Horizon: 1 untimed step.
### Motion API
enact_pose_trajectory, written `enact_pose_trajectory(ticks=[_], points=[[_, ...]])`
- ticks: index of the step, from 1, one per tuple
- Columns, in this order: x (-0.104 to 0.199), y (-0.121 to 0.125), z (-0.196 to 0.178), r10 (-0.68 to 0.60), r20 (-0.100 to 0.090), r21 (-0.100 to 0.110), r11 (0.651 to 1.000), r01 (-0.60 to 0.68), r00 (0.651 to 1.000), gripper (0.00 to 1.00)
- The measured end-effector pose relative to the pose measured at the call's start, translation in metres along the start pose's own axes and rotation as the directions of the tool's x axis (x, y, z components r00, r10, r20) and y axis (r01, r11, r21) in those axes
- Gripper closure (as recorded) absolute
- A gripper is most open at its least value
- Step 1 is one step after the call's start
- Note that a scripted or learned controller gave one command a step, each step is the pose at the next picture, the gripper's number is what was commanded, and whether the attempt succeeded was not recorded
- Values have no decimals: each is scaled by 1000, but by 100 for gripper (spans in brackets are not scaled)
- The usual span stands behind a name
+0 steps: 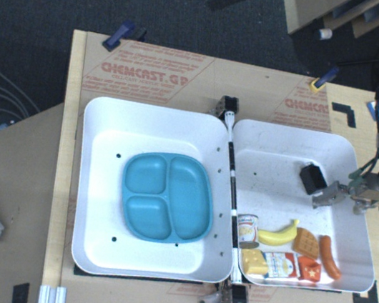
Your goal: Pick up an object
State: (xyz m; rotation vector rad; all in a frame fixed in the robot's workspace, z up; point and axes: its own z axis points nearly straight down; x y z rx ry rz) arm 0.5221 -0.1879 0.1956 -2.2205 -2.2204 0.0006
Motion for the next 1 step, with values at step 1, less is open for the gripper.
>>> enact_pose_trajectory(ticks=[1], points=[[-29,103,112,-6,-11,0,1000,6,1000,0]])
